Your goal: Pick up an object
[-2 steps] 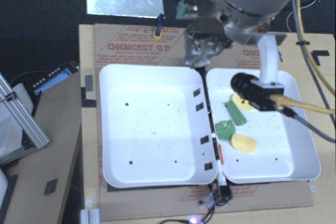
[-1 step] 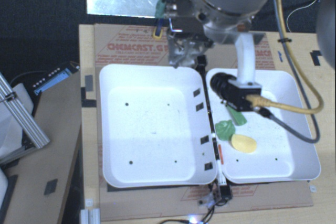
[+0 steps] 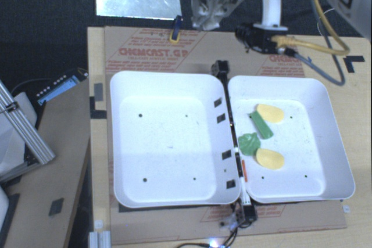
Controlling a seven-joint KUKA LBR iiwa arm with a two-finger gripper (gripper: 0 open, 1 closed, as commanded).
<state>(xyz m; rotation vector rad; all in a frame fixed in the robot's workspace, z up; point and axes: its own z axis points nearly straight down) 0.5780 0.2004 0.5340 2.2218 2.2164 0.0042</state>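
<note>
End effector (image 3: 210,11) sits at the top of the view, above the far edge of the worktop (image 3: 99,142), beyond both bins. Can't tell its state, nothing seen in it.

Objects all lie in the right bin (image 3: 325,125), left half, well apart from the end effector:
- yellow piece (image 3: 271,113), farthest back
- green strip (image 3: 261,124), slanted, just beside it
- green lump (image 3: 249,143), near the divider
- second yellow piece (image 3: 270,158), touching the lump's lower right

Left bin (image 3: 133,101) sits alongside. Black clips (image 3: 221,118) run along the seam between bins. Yellow hose (image 3: 314,46) crosses behind the right bin.
</note>
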